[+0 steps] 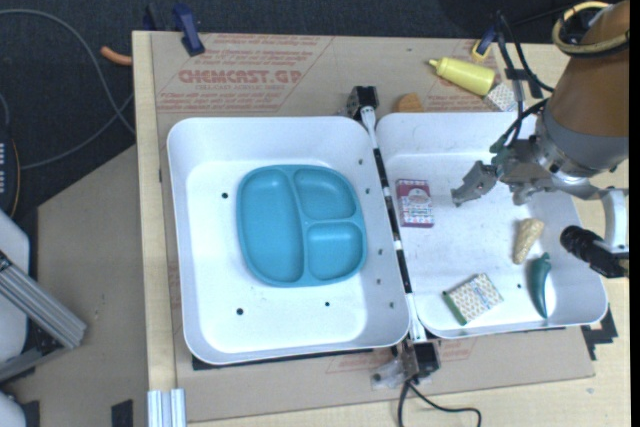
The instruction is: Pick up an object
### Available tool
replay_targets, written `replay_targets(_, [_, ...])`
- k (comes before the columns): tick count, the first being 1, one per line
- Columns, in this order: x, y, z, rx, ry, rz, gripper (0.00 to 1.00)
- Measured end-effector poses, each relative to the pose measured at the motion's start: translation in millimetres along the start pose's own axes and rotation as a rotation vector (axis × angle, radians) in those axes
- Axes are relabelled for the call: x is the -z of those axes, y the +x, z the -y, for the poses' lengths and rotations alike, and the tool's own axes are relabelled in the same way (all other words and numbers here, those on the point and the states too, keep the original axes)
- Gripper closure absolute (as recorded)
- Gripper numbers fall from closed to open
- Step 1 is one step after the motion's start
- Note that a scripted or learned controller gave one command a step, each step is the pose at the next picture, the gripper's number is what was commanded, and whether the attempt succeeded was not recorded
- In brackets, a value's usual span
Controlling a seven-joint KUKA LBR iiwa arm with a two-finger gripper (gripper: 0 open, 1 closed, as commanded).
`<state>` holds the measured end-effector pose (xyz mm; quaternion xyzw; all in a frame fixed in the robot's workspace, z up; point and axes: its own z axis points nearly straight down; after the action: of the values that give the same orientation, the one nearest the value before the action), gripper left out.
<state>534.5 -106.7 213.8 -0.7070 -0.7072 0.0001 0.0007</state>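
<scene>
White right bin [440, 140], seen from above: gripper [492, 181] is hovering w/ fingers spread open, gripping nothing. Red card [414, 203] is lying just left of it & slightly nearer the camera, long axis running front-to-back. Beige piece [527, 238] is sitting right of the gripper, toward the front.

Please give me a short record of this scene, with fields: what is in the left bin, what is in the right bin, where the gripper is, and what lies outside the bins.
left bin: blue divided tray
right bin: small red packet, beige piece, teal object, patterned packet
gripper: above the right bin, open, holding nothing
outside the bins: yellow object on the bench
</scene>
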Motion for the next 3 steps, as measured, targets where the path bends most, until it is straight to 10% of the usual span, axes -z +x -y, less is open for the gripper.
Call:
replay_targets(1, [-90.5,-66.9,-47.4,-0.002,0.0,0.002,0.0])
replay_targets(2, [-67.3,-106.4,-132.7,0.001,-0.004,0.003,0.0])
replay_targets(3, [-111.3,-71.8,-131.9,0.001,0.001,-0.001,0.0])
